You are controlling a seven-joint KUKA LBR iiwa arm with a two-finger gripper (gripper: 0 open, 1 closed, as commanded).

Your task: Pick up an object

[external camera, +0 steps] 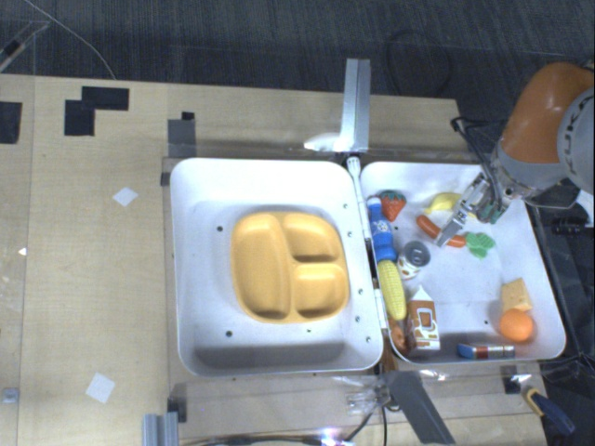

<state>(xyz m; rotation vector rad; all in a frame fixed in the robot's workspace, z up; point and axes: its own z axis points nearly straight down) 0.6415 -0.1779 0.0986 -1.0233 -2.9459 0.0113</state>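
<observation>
From the camera view you see the gripper (pixel 457 225) low in the right bin (pixel 548 291), its fingers slightly apart over a red-orange toy (pixel 432 225) just beside a green piece (pixel 480 244) and a yellow one (pixel 443 202), so in that crowding they may well nudge a neighbour and close on nothing.

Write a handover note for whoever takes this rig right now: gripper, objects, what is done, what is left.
Gripper: low in the right bin, fingertips down among the red-orange toy, yellow toy and green toy. Whether it grips anything cannot be told.
Also in the right bin: corn cob, blue tube, carton, orange ball, sponge block.
Left bin: yellow divided tray.
Done: arm lowered over the pile.
Left: confirm a grasp, then lift.
</observation>
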